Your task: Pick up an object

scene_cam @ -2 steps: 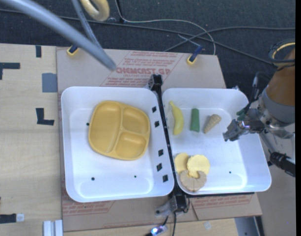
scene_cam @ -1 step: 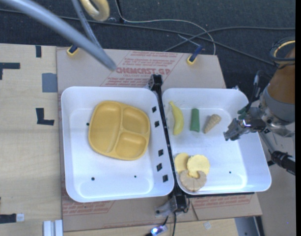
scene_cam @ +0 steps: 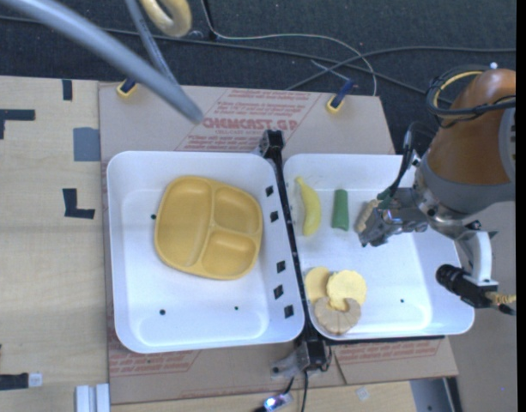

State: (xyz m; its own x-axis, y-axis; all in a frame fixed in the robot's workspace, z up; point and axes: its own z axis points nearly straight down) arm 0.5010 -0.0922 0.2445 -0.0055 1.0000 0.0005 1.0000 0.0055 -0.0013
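Closing on a target was the step we judged to be in hand, and doing it well meant choosing one piece and coming straight down over it — the green block (scene_cam: 341,209) looked the easiest, lying alone near the far edge of the right bin (scene_cam: 417,312), just beside the banana (scene_cam: 309,205) but not touching it. We would have kept clear of the yellow and tan pieces (scene_cam: 336,299) heaped together at the near-left corner, where parts overlapped. The pincer (scene_cam: 376,226) hung over the middle of that bin, just right of the green block — whether it was spread or pressed together we could not tell, and we saw nothing in it. In the left bin (scene_cam: 125,256) lay the yellow divided plate (scene_cam: 208,227).
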